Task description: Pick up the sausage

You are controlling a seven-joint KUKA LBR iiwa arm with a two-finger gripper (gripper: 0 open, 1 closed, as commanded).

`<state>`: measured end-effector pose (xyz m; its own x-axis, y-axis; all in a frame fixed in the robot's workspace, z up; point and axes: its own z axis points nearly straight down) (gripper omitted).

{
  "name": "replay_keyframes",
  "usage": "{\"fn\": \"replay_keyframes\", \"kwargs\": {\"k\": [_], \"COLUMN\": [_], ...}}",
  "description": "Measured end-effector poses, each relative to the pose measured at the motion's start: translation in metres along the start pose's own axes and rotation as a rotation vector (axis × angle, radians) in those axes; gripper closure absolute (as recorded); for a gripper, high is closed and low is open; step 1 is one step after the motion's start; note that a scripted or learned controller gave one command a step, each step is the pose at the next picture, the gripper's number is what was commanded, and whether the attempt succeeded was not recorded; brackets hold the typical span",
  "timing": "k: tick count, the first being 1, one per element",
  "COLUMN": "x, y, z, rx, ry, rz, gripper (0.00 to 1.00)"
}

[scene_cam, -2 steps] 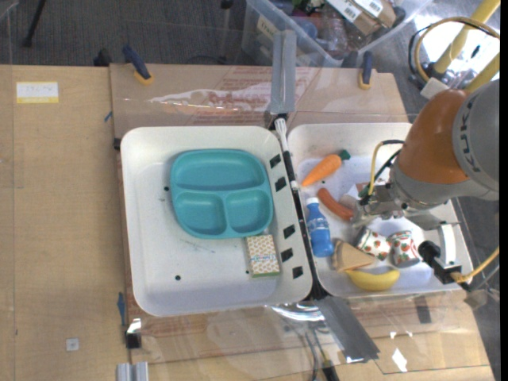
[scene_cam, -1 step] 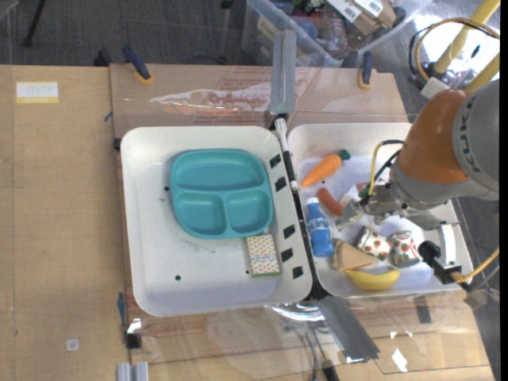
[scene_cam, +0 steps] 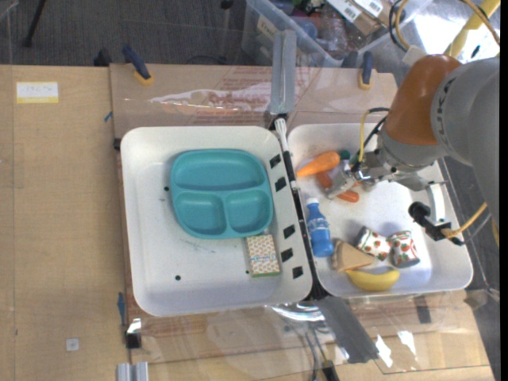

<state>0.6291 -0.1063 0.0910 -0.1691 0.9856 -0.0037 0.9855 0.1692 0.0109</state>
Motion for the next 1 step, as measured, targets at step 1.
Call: {"fn": "replay_keyframes", "kwargs": {"k": [1], "x": [-0.001], "y": [0.0006], "z": [-0.0114], "rx": [-0.001], "ry": [-0.002], "rz": [0.0], "gripper": [1.0]}}
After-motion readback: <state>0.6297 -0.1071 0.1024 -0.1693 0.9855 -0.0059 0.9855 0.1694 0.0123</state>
